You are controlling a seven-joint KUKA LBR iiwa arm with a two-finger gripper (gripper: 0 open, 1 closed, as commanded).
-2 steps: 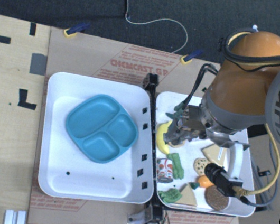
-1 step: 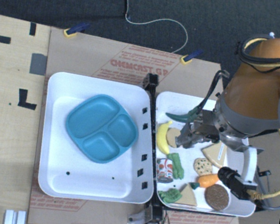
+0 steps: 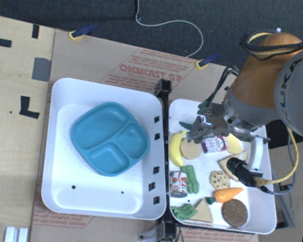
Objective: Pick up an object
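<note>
Camera view puts your pincer (image 3: 199, 130) low over the banana (image 3: 176, 149) in the right bin (image 3: 264, 224); whether it grips, you cannot tell. Nothing is lifted yet, so the pick remains undone.

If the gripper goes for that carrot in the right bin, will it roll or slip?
The carrot is tapered and round, so it would likely roll or pivot if nudged. It looks like smooth toy plastic, probably light and a bit slippery. The cookie sits close beside it and may get bumped.
</note>
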